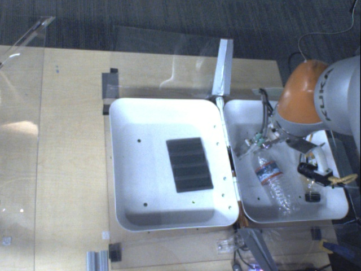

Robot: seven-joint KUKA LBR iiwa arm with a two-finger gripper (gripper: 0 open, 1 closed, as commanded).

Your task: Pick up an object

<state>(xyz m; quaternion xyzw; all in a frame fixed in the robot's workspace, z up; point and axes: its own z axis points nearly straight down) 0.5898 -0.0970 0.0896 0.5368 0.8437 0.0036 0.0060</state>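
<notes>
A clear plastic bottle (273, 182) with a blue and red label lies on its side in the right bin (248, 202), running from the middle toward the front right. My gripper (255, 143) is low in that bin, just above and left of the bottle's upper end, under the orange-banded wrist (302, 95). I see nothing clearly held at the gripper's tip. A black ribbed rectangular pad (189, 164) lies flat in the middle of the left bin (130, 208).
A small dark thing (312, 196) sits near the right bin's front right corner. The two bins meet at a shared rim (230, 162). A clear upright panel (223, 66) stands behind them. Bare wooden bench (56, 151) spreads to the left.
</notes>
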